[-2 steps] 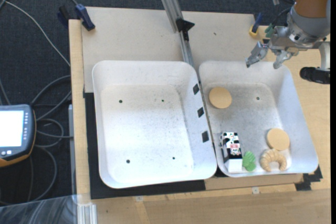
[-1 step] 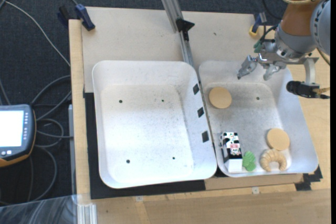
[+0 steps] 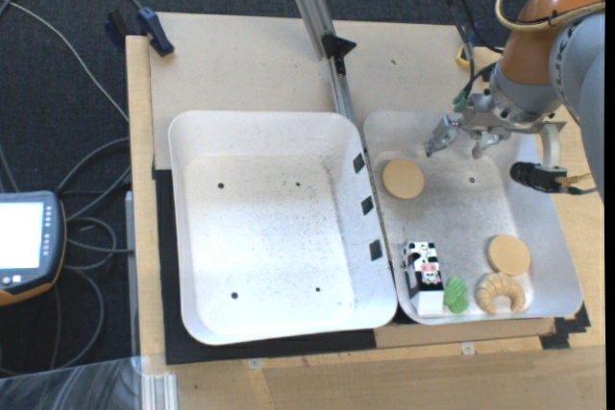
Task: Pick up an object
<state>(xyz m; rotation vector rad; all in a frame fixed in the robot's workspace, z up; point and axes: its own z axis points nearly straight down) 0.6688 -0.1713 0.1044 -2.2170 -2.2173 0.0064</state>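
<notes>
Camera view, as I read it from my station:

1. Surface (image 3: 250,62): a pale board, with two shallow white bins side by side on it.
2. Left bin (image 3: 192,134): white and speckled with dark specks, a few small dark dots on its floor.
3. Right bin (image 3: 553,245): it touches the left bin along their shared edge and carries all the loose things.
4. Round tan disc (image 3: 403,179): lying flat in the upper left part of the right bin, near the shared edge.
5. Second tan disc (image 3: 508,254): lying flat in the lower right part of the same bin, well apart from the first.
6. Croissant-shaped piece (image 3: 503,293): just below the second disc, at the bin's near rim.
7. Green piece (image 3: 455,295): just left of the croissant piece.
8. Small black-and-white box (image 3: 422,265): standing beside the green piece, with a white block (image 3: 430,302) touching its lower end.
9. Arm (image 3: 567,53): grey with an orange band, reaching in from the right over the far end of the right bin.
10. Hand (image 3: 463,141): it hangs over the upper part of the right bin, up and to the right of the first disc and apart from it. I see two fingers spread apart, with nothing between them.
11. Metal rail (image 3: 309,0): it runs slantwise from the top edge down to the gap between the bins.
</notes>
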